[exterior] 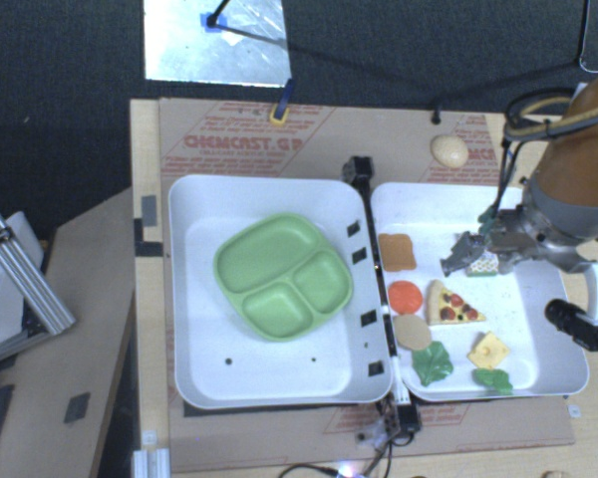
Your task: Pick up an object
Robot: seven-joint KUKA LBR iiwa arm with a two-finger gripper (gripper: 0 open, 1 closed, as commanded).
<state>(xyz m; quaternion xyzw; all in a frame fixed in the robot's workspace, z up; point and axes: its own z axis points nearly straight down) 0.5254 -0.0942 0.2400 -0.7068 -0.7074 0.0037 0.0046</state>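
Gripper [465, 254] hovers low in the right bin [548, 371], near the pizza slice [451, 305] and toast [397, 251]; whether it's spread or closed, I can't tell. I'd centre it squarely over one piece before dropping, well off neighbours.

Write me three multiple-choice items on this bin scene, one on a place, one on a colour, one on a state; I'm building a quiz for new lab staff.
1. Where does the green divided tray lie?
A. left bin
B. right bin
C. on the bench outside the bins

2. What colour is the round flat toy beside the pizza slice?
A. blue
B. red-orange
C. white

3. How is the green divided tray filled?
A. all compartments bare
B. holds the pizza slice
C. holds the cheese wedge

Answers:
1 A, it sits inside the left bin.
2 B, it is a red-orange disc.
3 A, all three compartments show plain green.
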